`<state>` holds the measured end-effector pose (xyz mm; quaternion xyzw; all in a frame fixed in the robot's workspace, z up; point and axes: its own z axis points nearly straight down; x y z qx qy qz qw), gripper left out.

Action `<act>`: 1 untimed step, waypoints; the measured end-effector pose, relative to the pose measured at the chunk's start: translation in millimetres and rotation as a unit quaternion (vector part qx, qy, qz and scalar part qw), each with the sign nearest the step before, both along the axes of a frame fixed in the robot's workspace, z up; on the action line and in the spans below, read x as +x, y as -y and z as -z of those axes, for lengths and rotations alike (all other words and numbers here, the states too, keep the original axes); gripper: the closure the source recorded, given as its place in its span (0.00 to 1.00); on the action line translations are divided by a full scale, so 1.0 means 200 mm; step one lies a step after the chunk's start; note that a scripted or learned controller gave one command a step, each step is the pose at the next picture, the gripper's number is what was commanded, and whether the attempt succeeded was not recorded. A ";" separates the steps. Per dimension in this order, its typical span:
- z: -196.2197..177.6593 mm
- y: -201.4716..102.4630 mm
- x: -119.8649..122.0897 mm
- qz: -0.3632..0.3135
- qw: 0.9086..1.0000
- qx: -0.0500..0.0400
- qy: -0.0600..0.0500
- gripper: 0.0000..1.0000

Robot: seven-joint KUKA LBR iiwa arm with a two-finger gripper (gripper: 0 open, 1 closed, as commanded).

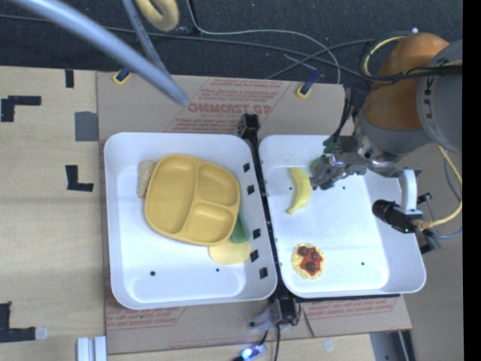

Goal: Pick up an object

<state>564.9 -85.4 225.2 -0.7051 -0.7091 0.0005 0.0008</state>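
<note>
From above, the gripper (325, 173) hangs low in the right bin (391, 273) just beside the banana (300, 189), its jaws too blurred to tell spread from pinched, while a small tart (308, 260) lies nearer the front.

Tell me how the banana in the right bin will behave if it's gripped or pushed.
The banana looks like a smooth, glossy toy, so it is probably stiff and light, and may slip between fingers. Its curved shape suggests a push would spin it rather than slide it straight. It lies flat on the right bin, close beside the tool, so tipping seems unlikely.
</note>
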 end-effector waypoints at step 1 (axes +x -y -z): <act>-0.04 -0.24 0.08 0.000 1.000 0.000 0.001 1.00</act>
